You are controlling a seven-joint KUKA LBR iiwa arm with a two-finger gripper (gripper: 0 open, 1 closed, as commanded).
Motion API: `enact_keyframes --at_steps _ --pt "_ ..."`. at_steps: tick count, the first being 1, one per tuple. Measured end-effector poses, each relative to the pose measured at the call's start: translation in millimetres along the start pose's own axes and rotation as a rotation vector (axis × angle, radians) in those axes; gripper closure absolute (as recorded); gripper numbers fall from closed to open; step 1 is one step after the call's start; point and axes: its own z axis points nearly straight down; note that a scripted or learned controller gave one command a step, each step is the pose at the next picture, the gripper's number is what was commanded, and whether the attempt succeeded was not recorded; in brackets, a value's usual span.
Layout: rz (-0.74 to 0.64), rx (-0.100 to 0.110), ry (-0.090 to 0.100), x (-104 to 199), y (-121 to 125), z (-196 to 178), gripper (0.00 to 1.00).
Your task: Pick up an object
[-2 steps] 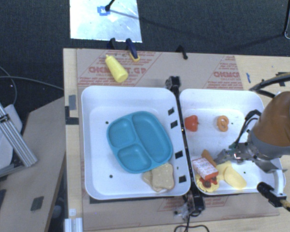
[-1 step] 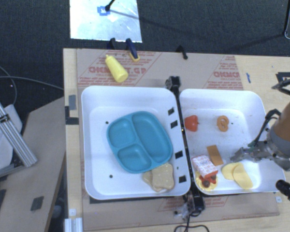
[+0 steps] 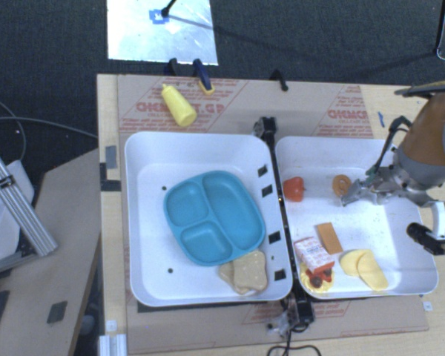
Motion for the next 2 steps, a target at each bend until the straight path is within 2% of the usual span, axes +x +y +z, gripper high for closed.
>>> enact_keyframes --at_steps 1,2 --pt "-0.003 0.001 -0.005 96.2 37.8 -0.3 0.0" --pt "0.004 0.003 0.001 68.1 84.6 0.5 0.0"
